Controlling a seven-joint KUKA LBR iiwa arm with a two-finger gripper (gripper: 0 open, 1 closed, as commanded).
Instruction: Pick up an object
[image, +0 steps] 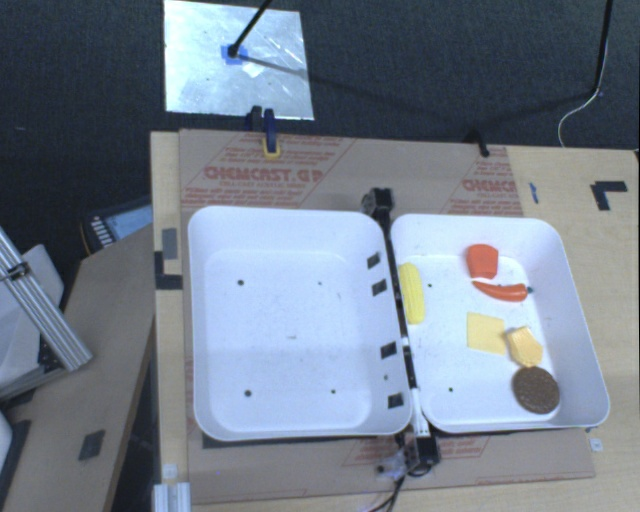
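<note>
While six food pieces lie in the right bin (572, 300), among them a corn cob (411, 292), a chilli (500, 291) and a brown cookie (537, 389), the left bin (215, 330) holds nothing; the hand's state cannot be told.

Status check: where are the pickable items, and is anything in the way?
Right bin: corn, chili, cheese, cookie. Nothing on top of them.
</note>
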